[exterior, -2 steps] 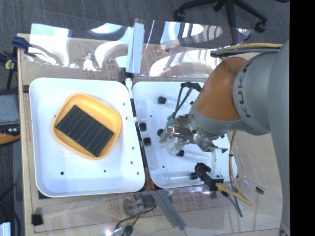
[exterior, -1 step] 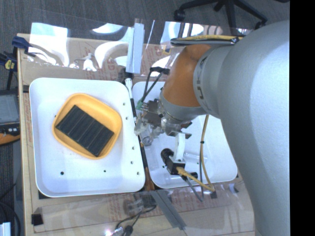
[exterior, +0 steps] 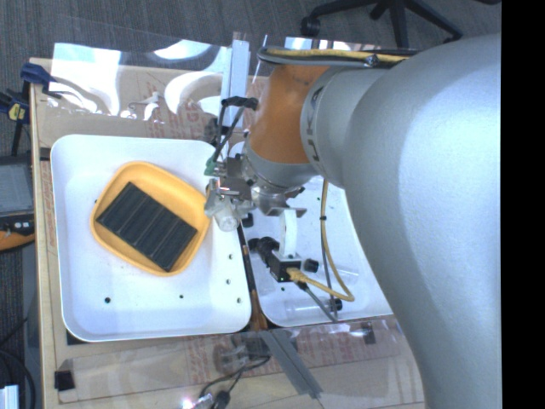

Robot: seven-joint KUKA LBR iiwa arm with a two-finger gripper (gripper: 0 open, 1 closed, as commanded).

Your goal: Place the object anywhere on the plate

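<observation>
A yellow plate (exterior: pixel 194 196) lies in the left white bin (exterior: pixel 128 313), in its upper middle. A dark ribbed rectangular object (exterior: pixel 146 225) rests flat on the plate and covers most of its inside. My gripper (exterior: pixel 225 210) hangs over the divider between the two bins, just right of the plate's right rim. It is apart from the dark object. The wrist and the orange band above it hide much of the gripper.
The right white bin (exterior: pixel 298 309) is largely hidden by my arm. The left bin's floor is bare white around the plate, with a few small dark dots. Brackets and cables sit at the bench's front edge (exterior: pixel 255 356).
</observation>
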